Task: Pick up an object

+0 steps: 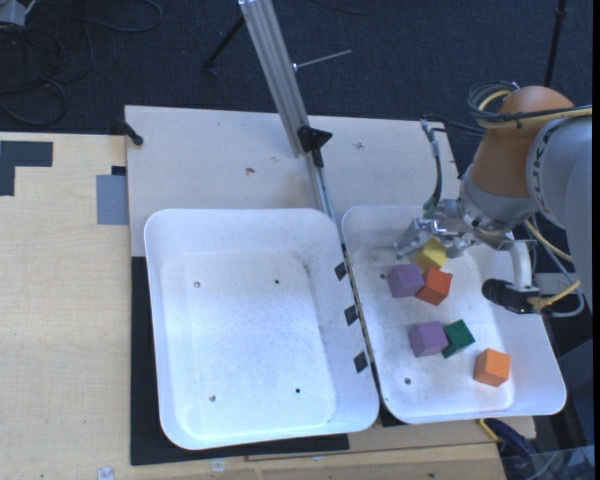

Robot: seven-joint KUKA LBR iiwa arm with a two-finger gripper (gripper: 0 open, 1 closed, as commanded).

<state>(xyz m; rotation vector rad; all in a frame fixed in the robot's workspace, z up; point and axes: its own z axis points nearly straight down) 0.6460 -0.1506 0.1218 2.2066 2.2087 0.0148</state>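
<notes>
Your gripper (432, 238) hangs low in the right bin (540, 393), just above the yellow block (433, 256). Finger state: cannot tell. Purple block (405, 280) and orange block (437, 286) sit touching, just below the yellow one.

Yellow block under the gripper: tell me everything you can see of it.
The yellow block is small and matte, partly covered by the gripper directly above it. It lies in the right bin, toward its far end. Its near side touches or closely borders the purple block and the orange-red block. Whether the gripper grips it cannot be told.
</notes>
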